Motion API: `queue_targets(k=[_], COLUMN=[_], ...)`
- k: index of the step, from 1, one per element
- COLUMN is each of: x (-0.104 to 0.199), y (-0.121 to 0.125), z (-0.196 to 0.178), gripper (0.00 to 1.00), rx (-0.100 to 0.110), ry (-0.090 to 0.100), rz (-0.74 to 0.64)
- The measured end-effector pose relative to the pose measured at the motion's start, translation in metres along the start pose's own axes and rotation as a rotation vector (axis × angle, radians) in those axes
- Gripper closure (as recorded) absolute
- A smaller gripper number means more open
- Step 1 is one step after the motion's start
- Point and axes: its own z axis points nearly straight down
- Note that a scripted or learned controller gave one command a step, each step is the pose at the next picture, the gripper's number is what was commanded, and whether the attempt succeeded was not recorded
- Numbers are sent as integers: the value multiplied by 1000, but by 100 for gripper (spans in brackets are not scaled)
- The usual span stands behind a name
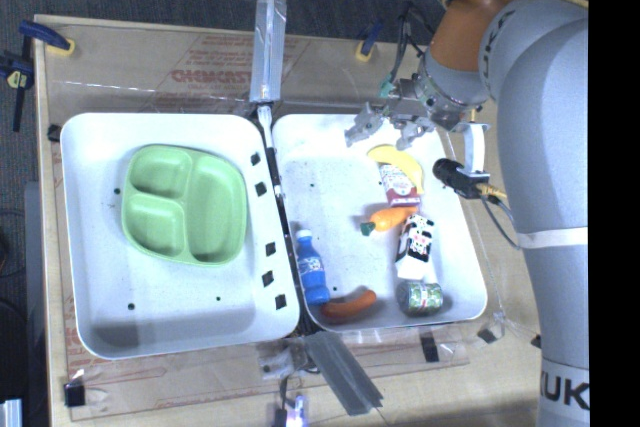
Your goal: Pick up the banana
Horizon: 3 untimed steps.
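Observation:
The yellow banana [392,157] lies in the back part of the right bin [330,165], its near end touching a red-and-white packet [400,182]. My gripper [388,128] hovers just behind and above the banana, at the bin's far wall. It is open, with grey fingers [360,128] spread apart and nothing between them. The grey arm with its orange band [470,25] comes in from the upper right.
The right bin also holds an orange carrot [388,218], a cow-patterned carton [415,248], a green can [422,296], a blue bottle [311,267] and a reddish sausage [349,304]. A green divided plate [185,205] sits in the left bin [90,295].

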Motion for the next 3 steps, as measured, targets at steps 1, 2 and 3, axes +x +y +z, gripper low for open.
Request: queue_targets(k=[1, 2, 3], x=[-5, -7, -9], y=[6, 7, 7], z=[91, 77, 74], gripper=[0, 0, 0], rx=[-2, -5, -5], ry=[0, -1, -2], rz=[-49, -148, -191])
